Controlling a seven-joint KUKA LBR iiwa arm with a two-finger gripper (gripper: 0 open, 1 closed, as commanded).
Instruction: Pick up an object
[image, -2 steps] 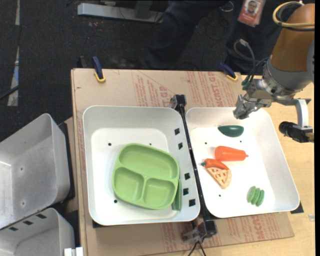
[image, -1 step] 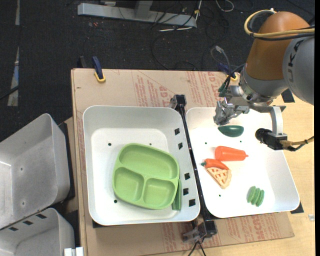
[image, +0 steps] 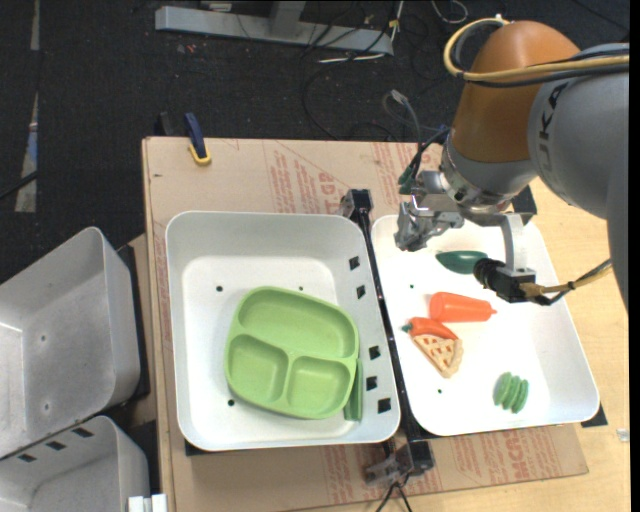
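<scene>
The gripper (image: 412, 232) hangs over the far left corner of the right bin (image: 560, 395), close to the divider between the two bins; nothing is visible between its fingers, and whether they stand apart or together cannot be told from this angle.

Positions relative to the gripper:
- dark green object (image: 461, 261): just to its right and slightly nearer the camera, lying on the bin floor; probably a toy vegetable, though its shape is unclear;
- carrot (image: 461, 307): nearer the camera and to the right, apart from the gripper;
- red pepper (image: 431, 327): directly nearer the camera, touching the waffle slice (image: 441, 353) below it;
- light green pod (image: 511, 392): well apart, toward the near right corner of the bin.

The left bin (image: 190, 400) lies to the gripper's left; a green divided plate (image: 291, 351) rests on its floor, with three compartments facing up.
</scene>
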